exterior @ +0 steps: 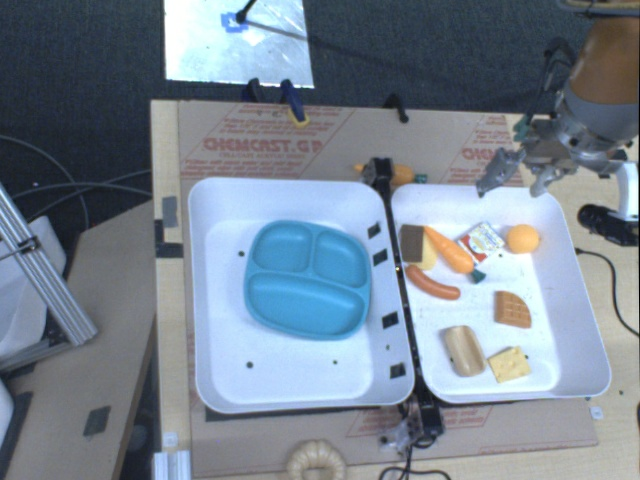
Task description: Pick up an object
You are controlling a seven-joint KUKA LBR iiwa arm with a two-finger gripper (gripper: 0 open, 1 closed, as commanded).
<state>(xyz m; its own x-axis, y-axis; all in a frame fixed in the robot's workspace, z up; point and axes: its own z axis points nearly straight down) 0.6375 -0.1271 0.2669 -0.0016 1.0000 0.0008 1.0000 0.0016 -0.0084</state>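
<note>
Gripper parted above the far edge of the right bin, nothing held.

The left shallow white plastic bin is seen to carry a blue three-compartment plastic tray; the right shallow white plastic bin is crowded with toy food. The grey two-finger gripper is seen with fingers spread apart, empty, over the far rim. A likely target, the orange tapered toy carrot, lies near the bin's far left; its long axis is judged to run diagonally, tip toward the near right. It touches a neighbouring beige block, so a misaligned closure could clip that or slide off; the small orange ball could roll.
</note>
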